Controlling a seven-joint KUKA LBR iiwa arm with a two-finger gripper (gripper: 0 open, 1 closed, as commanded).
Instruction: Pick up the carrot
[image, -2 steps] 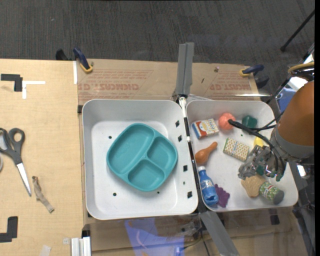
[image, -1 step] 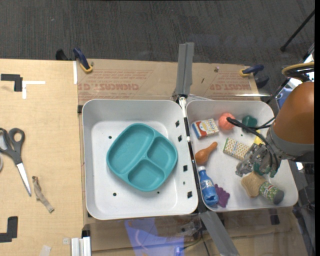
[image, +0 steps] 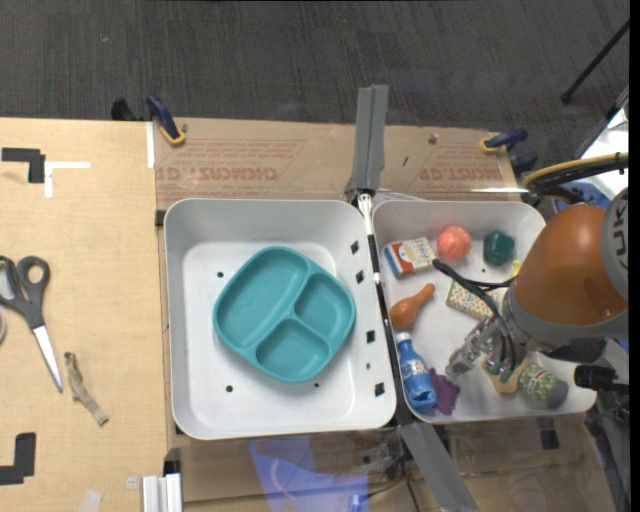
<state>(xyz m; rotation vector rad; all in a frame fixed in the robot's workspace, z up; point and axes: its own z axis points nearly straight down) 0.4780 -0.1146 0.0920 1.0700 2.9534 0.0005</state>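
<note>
Camera view, left to right.

1. Far left, on the bare bench: grey-handled metal scissors (image: 35, 310). Not part of the task.
2. Left shallow white plastic bin (image: 190, 215): holds a teal three-compartment plastic plate (image: 285, 315), lying flat near the middle.
3. Right shallow white plastic bin (image: 470, 208): holds the clutter and the target.
   - Orange tapered toy carrot (image: 412, 305): lies on the bin floor at the left side, just beside the dividing wall, thick end lower left, thin end pointing up and right.
   - Above it, red-and-white small carton (image: 410, 257); below it, blue plastic bottle (image: 410, 368), with a purple soft item (image: 445, 392) at the bottle's lower end.
   - Further right, round pink ball (image: 454, 241) and dark green small block (image: 498, 246) along the back wall.
4. Two-finger metal gripper (image: 485, 352): hangs low over the bin floor, right of the carrot and apart from it, near a printed cylindrical can (image: 540, 383). Open or closed: cannot tell. Nothing seen pinched.

Step in hand, as judged: approach; carrot not yet grasped.

Next move, as judged: shift left and slightly toward the back wall, centre over the carrot's middle, align across its long axis, descend, close. Keep clear of the carton and bottle on either side.
</note>
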